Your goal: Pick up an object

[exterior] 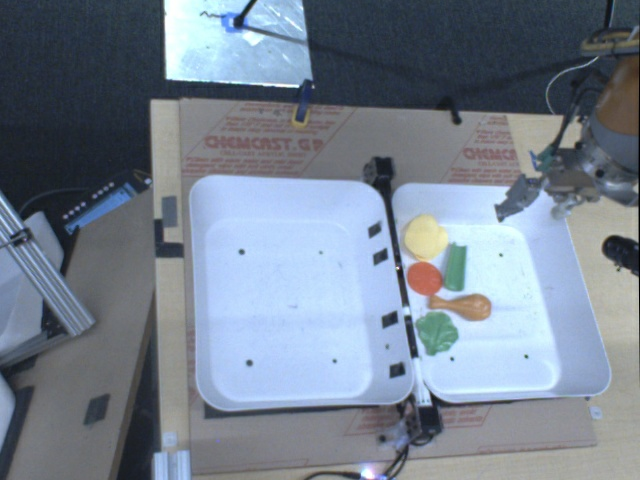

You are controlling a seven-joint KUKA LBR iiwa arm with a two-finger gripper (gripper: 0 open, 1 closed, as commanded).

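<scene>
Looking down at a slant on the desk (480,133), the camera view shows two shallow white bins side by side on a sheet of printed cardboard. The left bin (290,293) lies next to the right bin (500,298), the two meeting along a dark hinged divider (395,268). Five small objects are clustered in the left part of the right bin, close to the divider. A yellow lemon-like piece (425,236) lies farthest up in the view. Just below it are a red-orange round piece (424,277) and, beside that on its right, a green stick-shaped piece (456,266) lying roughly lengthwise up the view. Below these lies an orange drumstick-shaped piece (463,306), and lowest is a green leafy piece (437,333). The pieces sit close together, some touching or nearly so.

The arm enters from the right, its tool (520,200) poised over the upper right part of the right bin, well apart from the cluster of objects. Nothing is seen between its fingers; whether they are spread or closed cannot be told at this size and angle.

Beyond the desk, a shiny square sheet (238,26) lies on the dark floor, and a yellow-and-blue clamp (302,108) sits at the cardboard's far edge.
</scene>
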